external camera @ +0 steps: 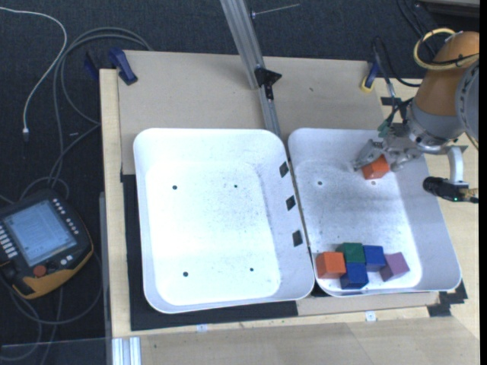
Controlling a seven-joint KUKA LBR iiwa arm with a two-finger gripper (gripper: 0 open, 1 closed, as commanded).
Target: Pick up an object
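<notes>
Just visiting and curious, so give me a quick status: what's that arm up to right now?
Gripper over right bin, fingers shut on orange block. Block lifted clear. Five other blocks clustered at bin's near edge, nothing in the way.

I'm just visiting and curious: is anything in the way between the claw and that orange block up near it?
Nothing visible stands between them. The claw is right at the orange block in the right bin. The other blocks sit bunched at that bin's near edge, well apart.

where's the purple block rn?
The small purple block sits in the right-hand white bin, near corner, at the right end of the cluster beside the blue block.
</notes>
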